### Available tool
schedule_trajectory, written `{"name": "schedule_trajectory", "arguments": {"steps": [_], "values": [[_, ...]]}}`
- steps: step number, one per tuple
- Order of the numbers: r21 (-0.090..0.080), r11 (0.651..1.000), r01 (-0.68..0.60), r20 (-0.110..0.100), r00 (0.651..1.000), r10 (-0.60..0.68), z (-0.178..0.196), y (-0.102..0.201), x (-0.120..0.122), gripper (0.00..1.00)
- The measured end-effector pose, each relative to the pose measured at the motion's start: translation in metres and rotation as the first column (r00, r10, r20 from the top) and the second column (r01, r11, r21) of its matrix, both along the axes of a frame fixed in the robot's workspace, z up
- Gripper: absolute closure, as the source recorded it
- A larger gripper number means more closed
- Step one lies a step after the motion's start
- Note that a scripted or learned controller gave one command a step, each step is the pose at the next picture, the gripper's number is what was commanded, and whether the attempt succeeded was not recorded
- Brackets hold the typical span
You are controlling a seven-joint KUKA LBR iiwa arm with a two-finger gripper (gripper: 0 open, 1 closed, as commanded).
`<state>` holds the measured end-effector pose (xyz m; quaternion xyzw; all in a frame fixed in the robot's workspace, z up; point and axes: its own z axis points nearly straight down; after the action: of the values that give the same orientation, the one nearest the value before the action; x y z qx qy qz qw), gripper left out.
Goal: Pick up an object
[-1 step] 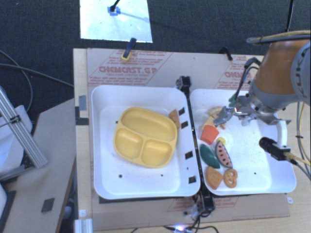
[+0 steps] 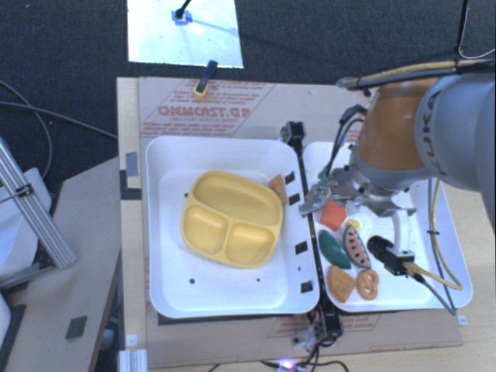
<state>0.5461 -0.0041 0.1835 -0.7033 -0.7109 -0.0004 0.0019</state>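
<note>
Here, low over the right bin (image 2: 449, 281), close above the red-orange block (image 2: 333, 215), with the claw (image 2: 335, 196) tucked under the grey arm (image 2: 434, 130); open or clenched, impossible to tell. Probably mid-approach, nothing visibly held. Just beside the block: a green piece (image 2: 335, 248), a watermelon slice (image 2: 356, 246), a pretzel (image 2: 367, 283). In the left bin (image 2: 167, 285), a yellow divided plate (image 2: 231, 217). Next, likely a straight descent onto the block, clear of the divider between bins.

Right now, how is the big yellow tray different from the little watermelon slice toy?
The yellow three-section plastic tray is large and one colour; the small red-and-green watermelon slice toy is striped and seeded. The tray fills much of the left white bin; the slice lies among other toys in the right white bin. Both lie flat.
</note>
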Motion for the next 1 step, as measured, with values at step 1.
{"name": "schedule_trajectory", "arguments": {"steps": [1], "values": [[-0.002, 1.0, 0.004, 0.017, 1.0, -0.004, 0.1362, 0.0053, -0.0089, 0.0]]}}
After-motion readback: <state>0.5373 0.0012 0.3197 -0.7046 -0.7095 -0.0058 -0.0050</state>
